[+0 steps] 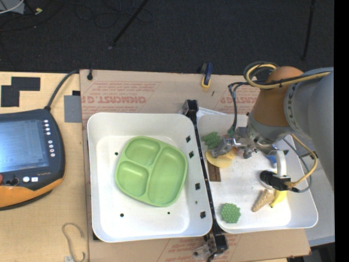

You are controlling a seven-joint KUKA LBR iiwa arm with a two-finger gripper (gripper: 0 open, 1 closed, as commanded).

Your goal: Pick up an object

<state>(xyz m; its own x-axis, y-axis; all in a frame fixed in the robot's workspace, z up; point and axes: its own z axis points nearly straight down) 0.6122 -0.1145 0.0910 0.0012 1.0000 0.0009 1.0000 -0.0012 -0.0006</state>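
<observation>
Yellow disc [221, 160] flat in right white bin [246, 183] beside tool [235, 145], grip impossible to tell; bumpy green ball [230, 212], tan cone [263, 200] nearby; smooth green divided plate [151, 171] in left bin [103, 146].

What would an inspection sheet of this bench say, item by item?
Surface: left bin and right bin, white, side by side on a cardboard-covered bench.
Job's things: in the right bin, a leafy green toy, yellow piece, bumpy green ball, tan cone.
Clutter: green divided plate in the left bin.
Grippers: gripper low over the right bin, beside the leafy green toy; whether it holds anything cannot be told.
Cables: grey cable from the handheld screen; dark cords on the floor behind.
Surroundings: handheld screen left of the bins; blue clamp at the bench's far edge.
</observation>
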